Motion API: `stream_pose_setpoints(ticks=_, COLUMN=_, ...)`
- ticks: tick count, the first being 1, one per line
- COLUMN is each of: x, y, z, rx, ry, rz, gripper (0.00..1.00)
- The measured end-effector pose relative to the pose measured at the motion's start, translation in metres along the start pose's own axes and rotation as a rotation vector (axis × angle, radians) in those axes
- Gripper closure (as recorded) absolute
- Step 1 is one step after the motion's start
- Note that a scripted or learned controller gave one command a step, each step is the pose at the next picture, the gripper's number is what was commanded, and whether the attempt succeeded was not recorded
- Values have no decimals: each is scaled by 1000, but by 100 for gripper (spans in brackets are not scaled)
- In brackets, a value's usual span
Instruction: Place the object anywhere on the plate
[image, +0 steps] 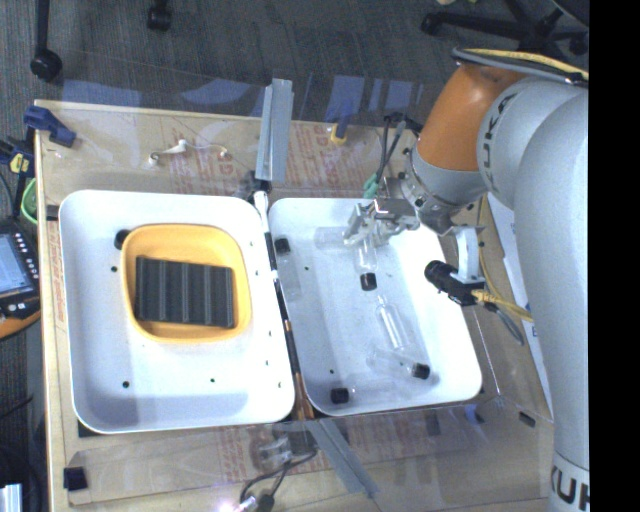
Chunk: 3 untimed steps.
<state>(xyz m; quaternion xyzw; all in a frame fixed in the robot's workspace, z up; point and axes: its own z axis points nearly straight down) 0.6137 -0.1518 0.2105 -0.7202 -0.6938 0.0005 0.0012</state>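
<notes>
the gripper (366, 262) hangs low over the right bin (455, 375), fingers pointing down toward a small dark object (368, 281) at their tips (whether they are clamped or spread, i cannot tell), likely poised to grasp. the object is tiny, black and blocky. the yellow plate (142, 252), with its dark ribbed insert, waits in the left bin (90, 380) on the surface (130, 140).

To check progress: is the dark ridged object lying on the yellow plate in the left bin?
Yes, the dark ridged object lies flat on the yellow plate inside the left bin.
</notes>
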Motion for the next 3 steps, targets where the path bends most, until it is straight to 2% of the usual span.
stream_pose_setpoints(ticks=1, x=91, y=8, z=18, rx=2, ry=-1, rz=-163, gripper=100)
stream_pose_setpoints(ticks=2, x=128, y=-13, z=20, rx=4, ry=-1, rz=-364, gripper=100)
stream_pose_setpoints(ticks=3, x=127, y=-13, z=20, rx=4, ry=-1, rz=-363, gripper=0)
